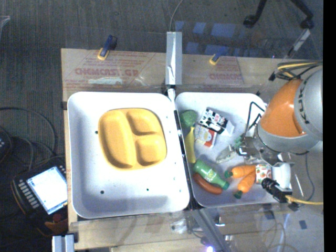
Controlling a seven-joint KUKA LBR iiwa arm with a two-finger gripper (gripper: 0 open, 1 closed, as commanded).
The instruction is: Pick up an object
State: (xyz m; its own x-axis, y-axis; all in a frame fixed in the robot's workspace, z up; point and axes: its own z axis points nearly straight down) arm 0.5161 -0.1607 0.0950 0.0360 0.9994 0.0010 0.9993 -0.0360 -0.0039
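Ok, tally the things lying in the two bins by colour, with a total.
Yellow: 2, the tray and a banana
Green: 2, a vegetable and a bottle
Orange: 2 carrots
Red: 1 sausage
White: 2 cartons
Total: 9

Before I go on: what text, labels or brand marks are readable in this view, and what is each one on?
"KU", the start of a brand mark cut off at the frame edge: on the arm's grey housing.
Red mirrored lettering on the bench board: too blurred to read.
Black-and-white carton in the right bin: print too small to read.
Yellow tray: no text.
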